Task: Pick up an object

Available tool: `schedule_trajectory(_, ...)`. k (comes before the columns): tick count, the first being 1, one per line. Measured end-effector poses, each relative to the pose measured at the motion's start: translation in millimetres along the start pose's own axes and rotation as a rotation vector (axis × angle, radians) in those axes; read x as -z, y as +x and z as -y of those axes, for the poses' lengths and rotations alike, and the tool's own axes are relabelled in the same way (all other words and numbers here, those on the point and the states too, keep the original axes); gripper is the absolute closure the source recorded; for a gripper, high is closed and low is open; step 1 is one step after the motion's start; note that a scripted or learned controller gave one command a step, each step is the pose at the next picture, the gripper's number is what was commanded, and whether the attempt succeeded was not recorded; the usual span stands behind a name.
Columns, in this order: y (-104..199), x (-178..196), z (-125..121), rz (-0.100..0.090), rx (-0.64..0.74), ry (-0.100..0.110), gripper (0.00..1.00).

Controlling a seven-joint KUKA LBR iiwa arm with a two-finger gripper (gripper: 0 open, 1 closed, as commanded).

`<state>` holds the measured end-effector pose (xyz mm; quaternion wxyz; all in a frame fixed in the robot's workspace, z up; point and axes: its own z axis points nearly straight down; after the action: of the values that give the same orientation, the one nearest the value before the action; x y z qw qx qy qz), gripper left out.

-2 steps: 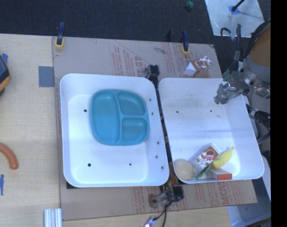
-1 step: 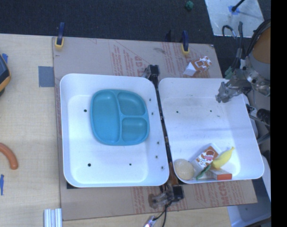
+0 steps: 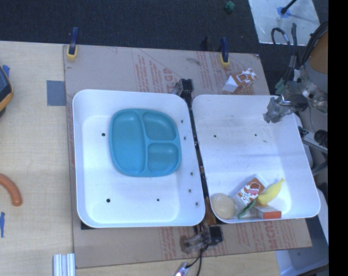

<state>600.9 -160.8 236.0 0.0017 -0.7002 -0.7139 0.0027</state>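
Nearest the camera, in the near right corner of the right bin (image 3: 312,171), the things I could pick are lying crowded together: a round beige piece (image 3: 223,206), a small red and white carton (image 3: 250,191), a yellow banana (image 3: 270,192) and an orange box (image 3: 270,213), touching or nearly so. Farther back, a blue divided plate (image 3: 145,142) is sitting in the left bin (image 3: 82,154). My gripper (image 3: 275,111) is hanging over the right bin's far edge, well apart from that pile; I cannot tell how it is set. I am judging that, reaching in, I am risking striking the bin wall or nudging neighbours and closing on nothing.
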Motion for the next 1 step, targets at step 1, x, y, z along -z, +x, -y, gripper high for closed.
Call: schedule_trajectory(1,-0.7,10.4,-0.2,0.001,0.004,0.0,1.0)
